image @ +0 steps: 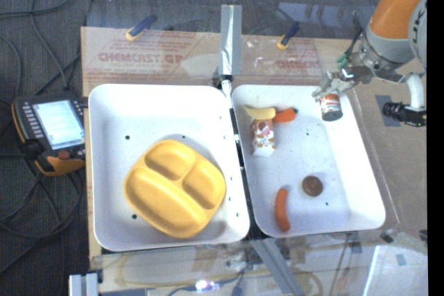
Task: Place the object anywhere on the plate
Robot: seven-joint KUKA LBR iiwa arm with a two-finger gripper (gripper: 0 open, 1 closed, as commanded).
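A yellow divided plate (175,188) lies in the left bin (111,114), toward its front middle. My gripper (331,89) hangs over the far right corner of the right bin (347,170). Its fingers are closed on the top of a small can (331,107) with a red label and a pale lid. The can hangs just under the fingertips, above the bin floor. The orange band of the arm (397,7) rises behind, at the upper right.
In the right bin lie a yellow banana (259,111) touching an orange carrot (284,116), a small printed carton (263,136), a brown disc (312,185) and a reddish sausage (282,209). A teach pendant (52,125) sits left of the bench.
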